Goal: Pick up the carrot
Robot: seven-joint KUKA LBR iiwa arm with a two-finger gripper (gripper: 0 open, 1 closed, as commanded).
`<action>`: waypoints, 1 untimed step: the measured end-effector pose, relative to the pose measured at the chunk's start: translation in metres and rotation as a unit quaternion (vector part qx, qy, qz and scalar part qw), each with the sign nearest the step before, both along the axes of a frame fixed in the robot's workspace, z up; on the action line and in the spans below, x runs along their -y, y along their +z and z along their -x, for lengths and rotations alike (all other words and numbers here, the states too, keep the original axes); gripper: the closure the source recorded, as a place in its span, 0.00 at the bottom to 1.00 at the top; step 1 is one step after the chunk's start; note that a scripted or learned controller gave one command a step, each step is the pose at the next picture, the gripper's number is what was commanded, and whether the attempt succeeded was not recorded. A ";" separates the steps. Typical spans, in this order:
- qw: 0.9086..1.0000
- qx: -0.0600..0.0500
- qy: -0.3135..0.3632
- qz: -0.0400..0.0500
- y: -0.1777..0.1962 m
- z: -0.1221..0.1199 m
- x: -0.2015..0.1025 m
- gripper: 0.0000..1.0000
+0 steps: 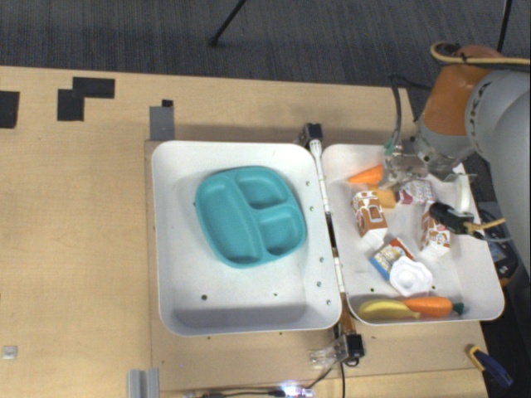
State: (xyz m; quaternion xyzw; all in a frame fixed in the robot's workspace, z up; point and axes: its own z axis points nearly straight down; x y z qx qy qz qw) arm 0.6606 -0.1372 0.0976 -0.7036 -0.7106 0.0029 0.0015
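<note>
Pale wooden bench (75, 247), smooth, below dark ribbed carpet. Two shallow white bins with rounded corners, side by side. Left bin (178, 305): holds a glossy teal compartment plate (249, 214). Right bin (489, 301): crowded with small packets. Grey arm (498, 114) with orange band, reaching in from the right; gripper (406, 168) low over the far end of the right bin, impossible to tell whether clamped or released. Carrot (429, 307): smooth, orange, tapered; lies against the near wall, long axis left-right, green end pointing right, just beside a yellow banana (388, 309).
</note>
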 end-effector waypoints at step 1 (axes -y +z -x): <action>1.000 0.003 0.000 0.000 0.000 -0.001 -0.001 0.00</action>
